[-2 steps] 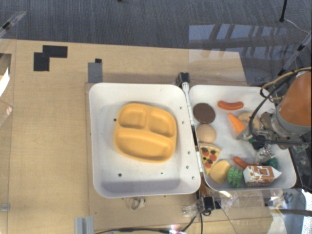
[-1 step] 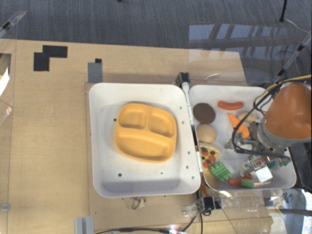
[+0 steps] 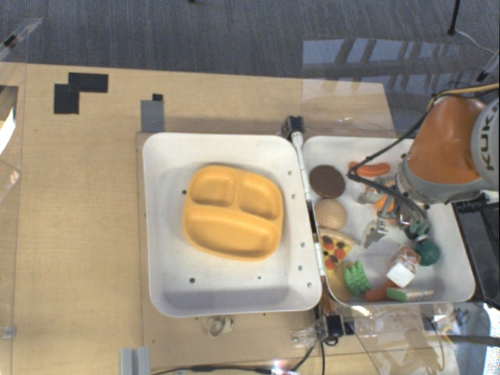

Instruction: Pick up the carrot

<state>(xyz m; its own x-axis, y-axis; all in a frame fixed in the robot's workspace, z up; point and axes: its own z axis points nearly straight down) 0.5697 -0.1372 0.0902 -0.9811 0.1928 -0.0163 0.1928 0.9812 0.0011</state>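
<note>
Orange carrot (image 3: 383, 204) lies in the right bin (image 3: 461, 283), at about two o'clock from its middle, under the wrist. At its five o'clock hangs the claw (image 3: 376, 233); I cannot tell how it stands.

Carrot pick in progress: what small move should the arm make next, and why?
Probably lower a little and close: the gripper hangs in the right bin, just beside the carrot, and nothing orange shows between its fingers.
</note>
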